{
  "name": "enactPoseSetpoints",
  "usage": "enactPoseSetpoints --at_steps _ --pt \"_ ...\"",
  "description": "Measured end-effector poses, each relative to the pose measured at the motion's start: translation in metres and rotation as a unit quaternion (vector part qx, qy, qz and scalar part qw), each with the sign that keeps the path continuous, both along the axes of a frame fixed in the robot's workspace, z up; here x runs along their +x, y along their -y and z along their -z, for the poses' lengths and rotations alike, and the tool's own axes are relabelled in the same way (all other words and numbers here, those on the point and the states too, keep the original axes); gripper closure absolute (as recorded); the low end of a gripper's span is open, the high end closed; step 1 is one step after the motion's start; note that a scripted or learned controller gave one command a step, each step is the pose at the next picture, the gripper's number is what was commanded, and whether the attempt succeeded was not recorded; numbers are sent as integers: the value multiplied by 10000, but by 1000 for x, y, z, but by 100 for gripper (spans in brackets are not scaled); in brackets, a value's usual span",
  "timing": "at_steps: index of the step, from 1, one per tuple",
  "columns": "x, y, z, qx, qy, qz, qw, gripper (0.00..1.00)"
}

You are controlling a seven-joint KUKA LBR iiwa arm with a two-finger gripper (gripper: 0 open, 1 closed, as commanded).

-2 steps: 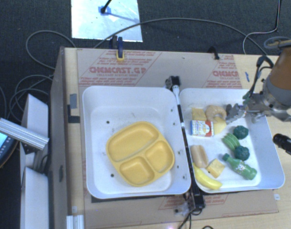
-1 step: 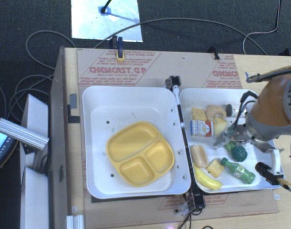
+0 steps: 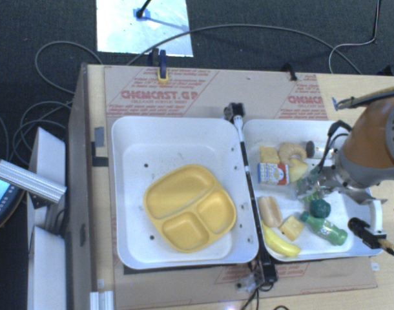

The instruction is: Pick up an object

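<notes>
I have the gripper (image 3: 311,187) low in the right bin (image 3: 352,254), mid-bin toward its right wall, among crowded toys; I cannot tell its jaw state. Candidate green bottle (image 3: 325,228) lies just beside it, banana (image 3: 279,242) at the near edge. Risk, in my judgement: crowding makes me nudge neighbours and miss the grasp.

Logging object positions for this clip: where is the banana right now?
The banana lies in the right bin, at its near left corner, just below a bread roll and a yellow block.
</notes>
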State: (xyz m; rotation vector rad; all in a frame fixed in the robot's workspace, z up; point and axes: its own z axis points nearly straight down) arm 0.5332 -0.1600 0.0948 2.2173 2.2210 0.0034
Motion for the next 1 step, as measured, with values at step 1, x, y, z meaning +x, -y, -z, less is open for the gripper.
enactPoseSetpoints --at_steps 1 --pt "46 -45 -120 1 7 -13 10000 100"
